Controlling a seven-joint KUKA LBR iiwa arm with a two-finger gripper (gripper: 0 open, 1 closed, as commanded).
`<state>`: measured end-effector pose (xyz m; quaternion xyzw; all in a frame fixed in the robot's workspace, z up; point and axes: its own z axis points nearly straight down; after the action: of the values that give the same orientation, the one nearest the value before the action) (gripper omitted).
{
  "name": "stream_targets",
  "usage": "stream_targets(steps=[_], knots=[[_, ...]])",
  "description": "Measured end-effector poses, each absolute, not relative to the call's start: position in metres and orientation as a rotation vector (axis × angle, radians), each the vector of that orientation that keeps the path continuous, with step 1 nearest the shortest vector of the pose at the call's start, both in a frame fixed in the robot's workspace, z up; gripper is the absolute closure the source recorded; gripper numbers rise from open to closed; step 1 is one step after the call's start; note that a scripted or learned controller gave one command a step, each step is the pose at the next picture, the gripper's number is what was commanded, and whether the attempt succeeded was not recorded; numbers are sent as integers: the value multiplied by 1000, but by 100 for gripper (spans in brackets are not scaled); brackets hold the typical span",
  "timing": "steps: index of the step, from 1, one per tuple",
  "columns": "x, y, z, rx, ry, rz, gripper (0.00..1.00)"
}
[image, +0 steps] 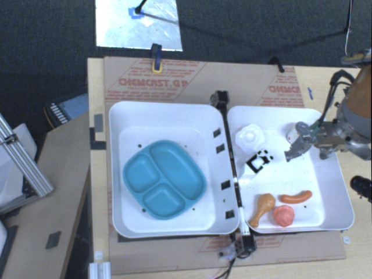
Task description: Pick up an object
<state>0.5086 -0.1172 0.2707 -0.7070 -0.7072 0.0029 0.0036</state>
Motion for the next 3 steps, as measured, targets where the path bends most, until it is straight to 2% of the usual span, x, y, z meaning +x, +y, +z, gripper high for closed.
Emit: stream_targets(steps=[1, 3], knots=[[510, -117, 276, -2220, -2226, -1, 0], [511, -121, 190, -2220, -2221, 1, 0]])
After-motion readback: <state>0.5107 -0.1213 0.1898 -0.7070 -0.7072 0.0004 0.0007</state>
